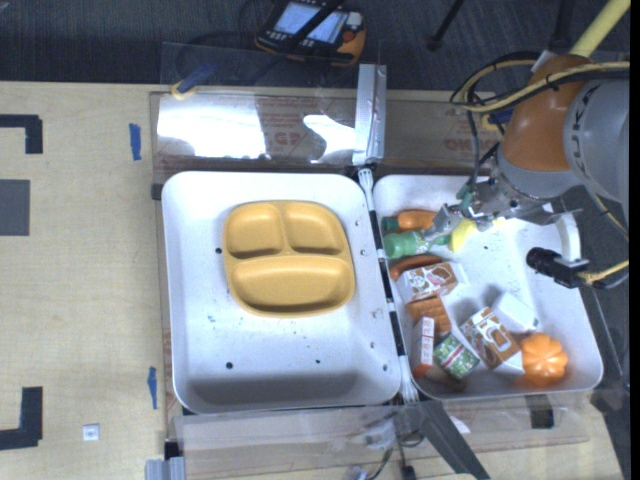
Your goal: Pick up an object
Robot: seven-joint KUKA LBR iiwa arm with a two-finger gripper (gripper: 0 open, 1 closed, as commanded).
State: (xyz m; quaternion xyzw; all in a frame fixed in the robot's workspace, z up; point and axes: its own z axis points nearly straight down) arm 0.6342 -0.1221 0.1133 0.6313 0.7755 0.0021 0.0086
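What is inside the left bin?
The left bin holds one yellow divided tray with three compartments, lying flat. Whatever is under the tray is covered and cannot be seen.

We count two white bins, left and right, one yellow divided tray, one orange pumpkin by the right bin's near right corner, three small printed cartons, one carrot
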